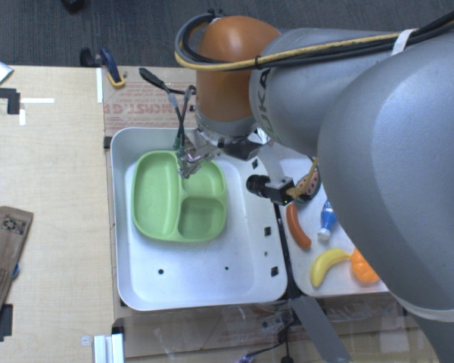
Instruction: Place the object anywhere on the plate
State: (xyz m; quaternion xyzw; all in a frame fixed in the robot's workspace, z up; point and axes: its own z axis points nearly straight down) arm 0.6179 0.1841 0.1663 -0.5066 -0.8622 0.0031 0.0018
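Over the glossy green divided plate (178, 197), metal fingers (188, 162), grip unclear, smooth white bin (204, 282)

grey arm reaching left; claw (188, 159) pointing down

A bulky grey arm (363, 127) with an orange band (231, 59), black-and-yellow cables, thin metal fingers (188, 157).

Plate (166, 199): green plastic, smooth, semi-matt. Bins (212, 278): white plastic, smooth w/ slight sheen. Arm (378, 127): grey casing, smooth, satin; orange band (231, 66) glossy. Banana (327, 265), hot dog (298, 226): glossy plastic look. Bench (53, 203): pale wood, matt.
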